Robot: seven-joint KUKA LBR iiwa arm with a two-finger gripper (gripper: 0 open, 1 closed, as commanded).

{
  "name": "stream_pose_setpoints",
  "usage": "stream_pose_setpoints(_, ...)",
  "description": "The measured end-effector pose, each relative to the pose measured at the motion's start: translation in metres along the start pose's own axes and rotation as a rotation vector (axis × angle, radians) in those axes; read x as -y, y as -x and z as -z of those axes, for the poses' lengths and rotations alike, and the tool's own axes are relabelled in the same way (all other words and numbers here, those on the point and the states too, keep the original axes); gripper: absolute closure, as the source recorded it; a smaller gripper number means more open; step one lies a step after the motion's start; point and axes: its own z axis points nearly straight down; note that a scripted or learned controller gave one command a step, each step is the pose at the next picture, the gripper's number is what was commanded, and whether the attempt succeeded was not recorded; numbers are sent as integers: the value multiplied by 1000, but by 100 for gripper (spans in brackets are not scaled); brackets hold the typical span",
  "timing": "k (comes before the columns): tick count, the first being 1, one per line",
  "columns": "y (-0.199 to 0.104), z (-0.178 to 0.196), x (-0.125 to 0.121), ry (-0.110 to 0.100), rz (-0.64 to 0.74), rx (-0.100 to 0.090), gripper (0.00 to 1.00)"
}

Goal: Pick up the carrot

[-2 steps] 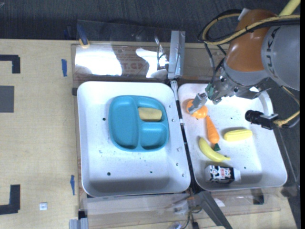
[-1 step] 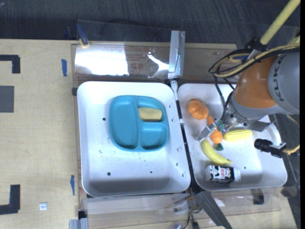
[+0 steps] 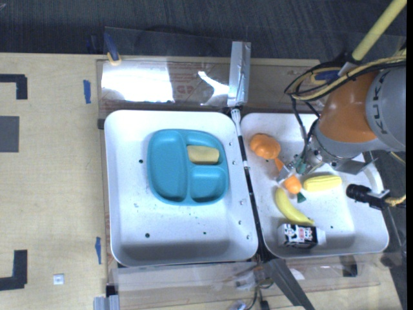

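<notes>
The only writing to be read is "KU" in dark letters on the grey arm (image 3: 387, 108), cut off at the frame's right edge; the print on the can (image 3: 300, 235) is a black-and-white pattern too small to read.

Nearest, at the front of the right bin (image 3: 368, 234), the can lies on its side; just behind it a banana (image 3: 290, 206) curves from the can's top toward the bin's middle; a pale yellow block (image 3: 321, 183) lies to the banana's right, close to it.

The carrot (image 3: 293, 185) sits in the middle of the right bin, touching the banana's far end; what shows is a small, round, bright orange piece, with a bit of green at its lower right; the gripper (image 3: 302, 166) is directly over it, and whether its fingers are spread or pinching cannot be told.

Farther back, an orange fruit (image 3: 265, 146) rests near the bin's left wall; in the left bin (image 3: 122, 186), a blue tray (image 3: 171, 166) holds a yellow sponge (image 3: 203, 154) in its far right compartment.
</notes>
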Motion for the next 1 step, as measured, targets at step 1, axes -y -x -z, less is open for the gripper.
stream_pose_setpoints(1, -60, 89, -89, -3, -89, -6, 100)
